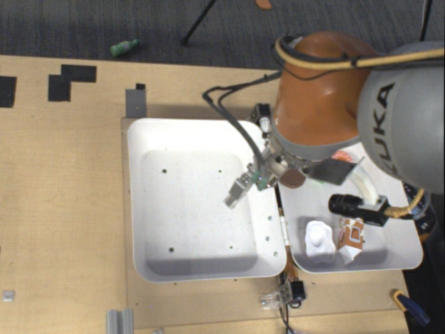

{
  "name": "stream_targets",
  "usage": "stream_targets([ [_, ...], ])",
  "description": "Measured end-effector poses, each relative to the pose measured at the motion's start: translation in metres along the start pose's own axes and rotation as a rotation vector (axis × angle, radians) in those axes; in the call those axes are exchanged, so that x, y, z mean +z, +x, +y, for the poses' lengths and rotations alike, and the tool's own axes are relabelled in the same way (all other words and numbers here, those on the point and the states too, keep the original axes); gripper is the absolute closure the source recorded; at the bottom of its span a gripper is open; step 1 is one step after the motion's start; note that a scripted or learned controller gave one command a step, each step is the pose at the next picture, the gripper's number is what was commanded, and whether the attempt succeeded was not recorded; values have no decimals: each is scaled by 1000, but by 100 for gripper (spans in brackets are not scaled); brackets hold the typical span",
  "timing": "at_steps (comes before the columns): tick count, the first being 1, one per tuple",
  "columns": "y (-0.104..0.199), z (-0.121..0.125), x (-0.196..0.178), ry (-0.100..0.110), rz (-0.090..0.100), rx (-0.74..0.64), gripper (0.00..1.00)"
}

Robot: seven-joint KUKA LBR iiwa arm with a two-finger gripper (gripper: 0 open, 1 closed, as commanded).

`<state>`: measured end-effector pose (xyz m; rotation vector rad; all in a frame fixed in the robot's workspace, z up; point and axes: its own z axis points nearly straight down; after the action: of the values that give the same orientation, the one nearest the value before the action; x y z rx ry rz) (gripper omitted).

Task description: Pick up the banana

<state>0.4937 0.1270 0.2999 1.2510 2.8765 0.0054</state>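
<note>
Banana: I am not managing to tell where it is lying, because my arm [327, 96] is covering the far part of the right bin [396, 256]. The desk [62, 207] is stretching wide and pale under everything, with dark carpet floor [139, 12] running along its far side. My arm is reaching in from the right, its orange band looming over the seam between the bins. The left bin [181, 256] is sitting just beside the right one, walls nearly touching. My tool [235, 196] is hanging over the right-hand middle of the left bin, pointing down and to the left; whether it is released or clenched I cannot tell. In the near part of the right bin, a white lump [318, 239] is lying just beside an orange-and-white packet [351, 236]. Further back, a red thing [344, 156] is peeking out from under my arm, and a small brown thing [293, 179] is showing by the bin's left wall. Out on the floor, a green object [125, 46] is lying well apart from an orange scrap [263, 3].
</note>
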Motion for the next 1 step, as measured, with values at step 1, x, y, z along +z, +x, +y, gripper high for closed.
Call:
stream_targets([
  [1,30,17,113,4,4,-194,0],
])
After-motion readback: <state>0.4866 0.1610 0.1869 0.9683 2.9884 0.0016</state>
